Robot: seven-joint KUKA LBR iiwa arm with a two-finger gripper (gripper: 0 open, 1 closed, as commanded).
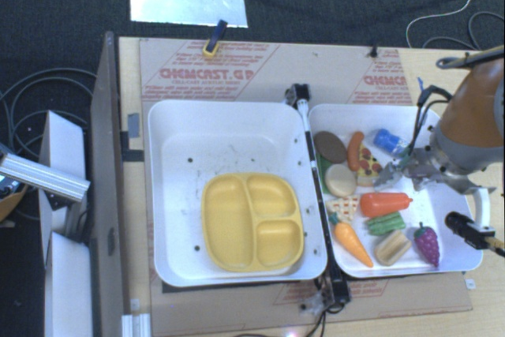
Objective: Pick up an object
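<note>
The right bin [442, 264] holds several toy foods: a brown oval [330, 146], a sausage [356, 146], a pizza slice [368, 163], a blue piece [387, 140], a beige round [341, 181], a red-orange pepper [384, 204], a carrot [353, 243], a green pod [385, 223], a bread roll [392, 247] and purple grapes [427, 243]. My gripper [392, 175] hangs low over this bin. It is just above the pepper and right of the pizza slice. Nothing is visibly held in it.
The left bin [181, 138] holds a yellow divided plate [252, 221]. A ridge [313, 170] separates the two bins. The arm [473, 122] covers the right bin's far right side. A black part [465, 226] juts over the bin's right rim. Cables lie beyond the bench.
</note>
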